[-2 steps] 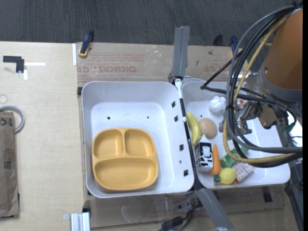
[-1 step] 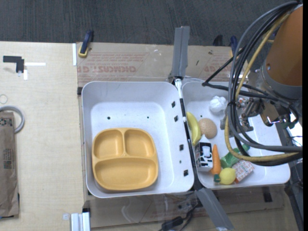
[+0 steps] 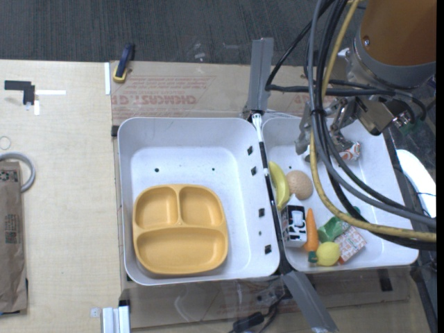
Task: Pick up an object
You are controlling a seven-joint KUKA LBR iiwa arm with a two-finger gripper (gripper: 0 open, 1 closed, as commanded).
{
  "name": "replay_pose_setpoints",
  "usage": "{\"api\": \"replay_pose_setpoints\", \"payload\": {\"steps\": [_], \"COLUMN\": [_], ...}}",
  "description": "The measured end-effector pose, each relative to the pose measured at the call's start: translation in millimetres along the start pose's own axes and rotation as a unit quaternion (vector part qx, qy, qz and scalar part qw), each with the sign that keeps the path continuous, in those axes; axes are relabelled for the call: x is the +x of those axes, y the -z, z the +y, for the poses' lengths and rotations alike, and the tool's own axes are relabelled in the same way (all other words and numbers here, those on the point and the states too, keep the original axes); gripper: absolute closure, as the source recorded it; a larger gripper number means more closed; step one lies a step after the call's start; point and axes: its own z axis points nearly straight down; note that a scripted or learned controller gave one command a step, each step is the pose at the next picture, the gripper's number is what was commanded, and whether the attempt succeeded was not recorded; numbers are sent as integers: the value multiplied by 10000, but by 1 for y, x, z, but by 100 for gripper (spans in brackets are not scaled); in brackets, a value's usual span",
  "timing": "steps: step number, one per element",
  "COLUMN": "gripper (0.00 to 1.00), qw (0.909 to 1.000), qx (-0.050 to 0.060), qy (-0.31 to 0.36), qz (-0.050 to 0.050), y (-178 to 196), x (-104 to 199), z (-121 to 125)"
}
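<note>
The arm's jaws hang over the right bin; their state cannot be told. Below them lies a yellow banana, lengthwise up-down, beside a tan egg and an orange carrot.

The grey KUKA arm comes in from the far right, its broad orange band filling the upper right corner. Below that band sits a grey wrist collar, and under it the metal two-finger gripper hangs down and to the left. A thick bundle of black cables, with one yellowish hose among them, loops from the top across the front of the wrist and sweeps toward the near right, hiding much of the gripper's lower end.
</note>
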Motion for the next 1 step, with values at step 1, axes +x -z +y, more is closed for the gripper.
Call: {"api": "replay_pose_setpoints", "payload": {"steps": [1], "gripper": [100], "qw": [10000], "qx": [4], "qy": [-19], "qz": [-16], "y": [9], "x": [-2], "z": [-1]}}
